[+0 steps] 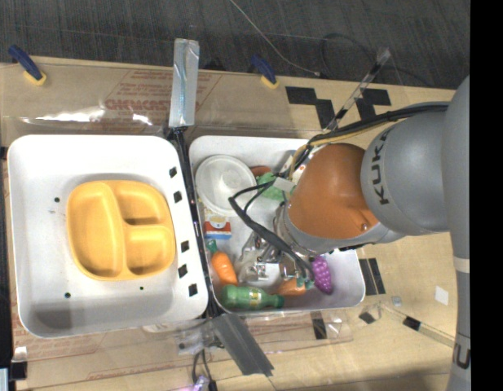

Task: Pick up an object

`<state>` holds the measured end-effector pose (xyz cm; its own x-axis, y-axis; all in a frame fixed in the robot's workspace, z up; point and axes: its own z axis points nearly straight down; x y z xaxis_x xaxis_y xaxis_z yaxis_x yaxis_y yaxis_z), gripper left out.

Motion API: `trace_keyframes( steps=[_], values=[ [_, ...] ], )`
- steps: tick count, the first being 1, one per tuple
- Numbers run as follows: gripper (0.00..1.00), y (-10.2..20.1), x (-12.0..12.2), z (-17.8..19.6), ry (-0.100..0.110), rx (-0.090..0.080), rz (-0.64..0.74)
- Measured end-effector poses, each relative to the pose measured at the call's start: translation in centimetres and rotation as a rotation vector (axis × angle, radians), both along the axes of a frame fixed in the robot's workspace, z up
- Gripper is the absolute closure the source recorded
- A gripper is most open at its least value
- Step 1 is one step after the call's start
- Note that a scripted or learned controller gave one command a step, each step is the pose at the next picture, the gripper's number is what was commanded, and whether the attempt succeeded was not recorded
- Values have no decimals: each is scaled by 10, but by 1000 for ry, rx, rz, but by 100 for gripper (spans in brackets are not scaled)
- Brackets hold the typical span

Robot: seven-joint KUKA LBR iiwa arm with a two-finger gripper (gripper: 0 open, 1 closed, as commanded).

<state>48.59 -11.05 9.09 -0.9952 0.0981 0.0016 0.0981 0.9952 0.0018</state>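
Note:
My gripper (262, 264) reaches down into the right bin (349, 293), low among the toys at its front. The orange wrist band (333, 190) hides much of the bin's middle. An orange carrot (224, 267) lies just left of the gripper. A green bottle (251, 298) lies along the front wall below it. Purple grapes (322, 274) sit to its right, beside a small orange-red piece (293, 285). Nothing can be seen held in the gripper.
A white bowl (222, 177) sits at the back left of the right bin, with a small red and white box (218, 227) in front of it and a green item (271, 187) beside it. The left bin (39, 300) holds a yellow divided plate (121, 226).

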Motion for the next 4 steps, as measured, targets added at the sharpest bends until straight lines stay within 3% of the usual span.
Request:
trace_keyframes(
  steps=[1, 2, 3, 4],
  values=[
    [100, -38, 69, 2, -4, -2, 49],
    [100, -99, 97, 124, -14, -7, -128],
    [100, -38, 61, 93, 0, -1, -109],
    [100, -37, 132, 184, -10, -3, -127]
  ],
)
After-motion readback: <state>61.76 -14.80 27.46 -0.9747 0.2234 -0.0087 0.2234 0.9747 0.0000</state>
